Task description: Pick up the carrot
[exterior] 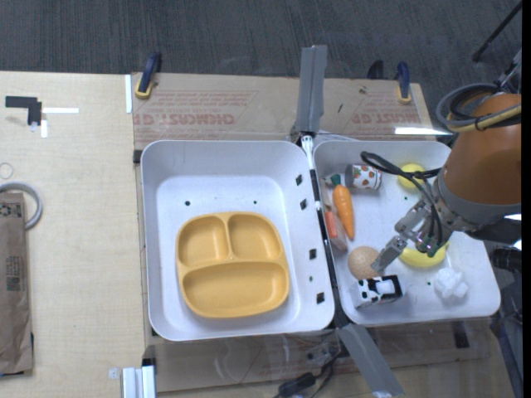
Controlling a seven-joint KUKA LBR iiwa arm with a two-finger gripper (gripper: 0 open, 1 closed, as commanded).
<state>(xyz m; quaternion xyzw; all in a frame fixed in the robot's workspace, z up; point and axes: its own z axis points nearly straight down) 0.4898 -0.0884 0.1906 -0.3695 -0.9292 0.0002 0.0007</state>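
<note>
The orange carrot (343,211) lies lengthwise in the left part of the right bin (473,301), its green top pointing to the back. My gripper (385,258) hangs low over the bin, to the right of and nearer than the carrot, clear of it. Its tip sits beside a tan round item (362,262) and just above a black-and-white toy (379,290). Nothing shows between the fingers.
The left bin (158,222) holds a yellow divided plate (233,263). Around the carrot lie a pinkish item (332,227), a small patterned can (363,177), a yellow item (423,255) under the wrist, another yellow piece (411,174) and a white lump (450,283).
</note>
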